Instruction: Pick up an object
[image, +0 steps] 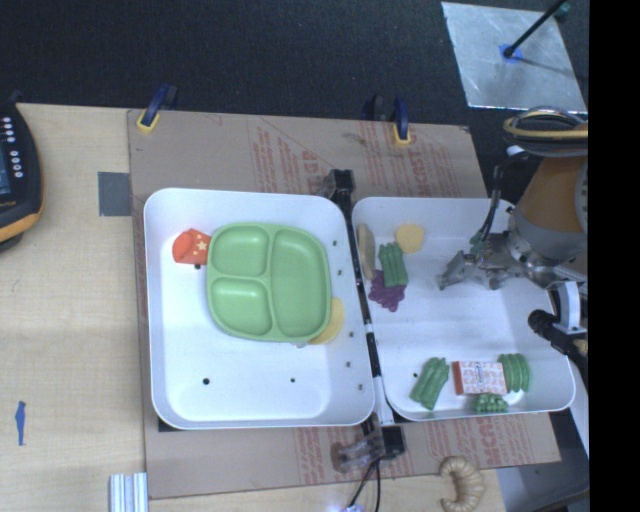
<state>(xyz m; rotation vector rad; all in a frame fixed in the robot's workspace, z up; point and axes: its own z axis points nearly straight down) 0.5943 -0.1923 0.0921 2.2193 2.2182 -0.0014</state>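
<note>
1. You see the gripper (478, 268) low over the right bin (440, 320), toward its far right part, with the grey arm (550, 215) coming in from the right. Its fingers are spread wide, with nothing between them.
2. To the gripper's left lie a yellow round piece (409, 237), a green pod-like toy (392, 265) and a purple grape cluster (386, 292). The green toy's long axis runs far to near, and the grapes touch its near end.
3. Along the right bin's near edge you find a green bean bundle (431, 382), tilted with its far end leaning right, then a small red-and-white packet (479, 377), long axis left to right, and a dark green ridged piece (515, 371) just beside it on the right.
4. In the left bin (200, 390) a green divided plate (269, 281) lies flat, with a red object (191, 246) touching its far left edge.
5. None of these items touches the gripper.
</note>
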